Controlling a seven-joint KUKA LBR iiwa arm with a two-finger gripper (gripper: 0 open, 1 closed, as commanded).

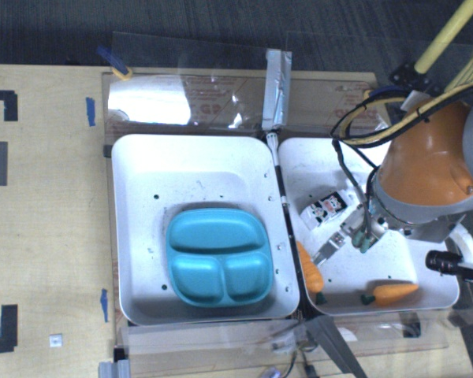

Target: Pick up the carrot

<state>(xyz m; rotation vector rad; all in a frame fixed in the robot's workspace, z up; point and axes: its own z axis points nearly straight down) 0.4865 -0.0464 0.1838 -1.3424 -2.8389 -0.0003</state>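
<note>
Camera view: we see two carrots in the right bin (437, 296), one carrot (309, 268) against its left wall, another carrot (394, 291) near the front rim. Both look light, stiff, slick; we would grip mid-body. We cannot tell the state of the gripper (340, 241). Walls crowd both.

the arm (426, 164) hides the right bin's (331, 152) far corner.

The light is bright and even. White glare shines on the clear sheet (150, 105) at the upper middle. Shadows are soft.
</note>
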